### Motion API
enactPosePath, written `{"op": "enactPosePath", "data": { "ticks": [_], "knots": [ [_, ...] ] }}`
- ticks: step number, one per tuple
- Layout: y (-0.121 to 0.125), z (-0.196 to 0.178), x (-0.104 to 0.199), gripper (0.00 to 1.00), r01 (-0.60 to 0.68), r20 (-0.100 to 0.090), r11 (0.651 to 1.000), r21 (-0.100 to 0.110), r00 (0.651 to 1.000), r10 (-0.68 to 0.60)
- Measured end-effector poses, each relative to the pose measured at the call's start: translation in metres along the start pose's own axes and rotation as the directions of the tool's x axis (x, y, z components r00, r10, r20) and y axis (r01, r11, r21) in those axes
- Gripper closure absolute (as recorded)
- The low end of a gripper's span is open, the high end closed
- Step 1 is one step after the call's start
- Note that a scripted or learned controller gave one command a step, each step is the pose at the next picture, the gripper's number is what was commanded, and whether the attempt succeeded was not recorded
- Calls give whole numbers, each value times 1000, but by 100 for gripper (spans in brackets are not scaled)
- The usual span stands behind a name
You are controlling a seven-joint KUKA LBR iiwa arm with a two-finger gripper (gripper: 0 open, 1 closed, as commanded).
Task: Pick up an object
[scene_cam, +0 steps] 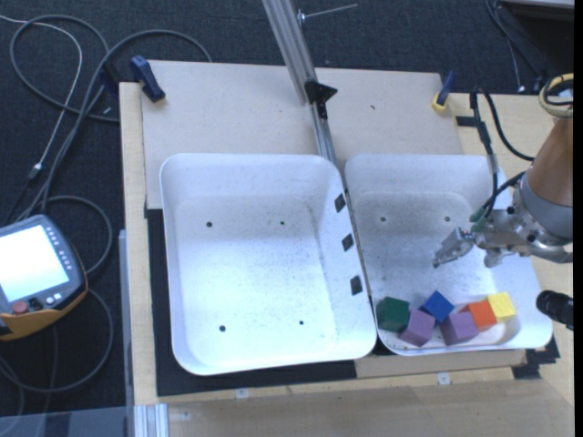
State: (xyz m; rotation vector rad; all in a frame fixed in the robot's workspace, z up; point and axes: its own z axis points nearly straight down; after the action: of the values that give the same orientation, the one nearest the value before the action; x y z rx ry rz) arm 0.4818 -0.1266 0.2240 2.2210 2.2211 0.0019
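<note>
Several small blocks lie in a row along the front edge of the right bin (401,189): a green one (393,313), a purple one (420,326), a blue one (438,305), a second purple one (460,327), an orange one (482,314) and a yellow one (501,306). My gripper (471,252) hangs over the right part of this bin, just behind the blocks and above the blue and orange ones. Its fingers are spread open, with nothing between them.
The left bin (182,244) stands beside the right one, with a divider edge (351,244) between them. A slanted metal rail (291,39) runs down from the back. Cables (487,144) trail near the arm. A teach pendant (32,276) lies off the bench at left.
</note>
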Motion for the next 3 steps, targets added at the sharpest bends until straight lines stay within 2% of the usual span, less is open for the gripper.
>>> {"op": "enactPosePath", "data": {
  "ticks": [1,2,3],
  "knots": [
    [34,-9,-39,0,-1,4,1000,-4,1000,1],
    [50,129,-15,0,2,-4,1000,10,1000,-2],
    [53,114,-16,100,1,-1,1000,0,1000,-1]
  ]
}}
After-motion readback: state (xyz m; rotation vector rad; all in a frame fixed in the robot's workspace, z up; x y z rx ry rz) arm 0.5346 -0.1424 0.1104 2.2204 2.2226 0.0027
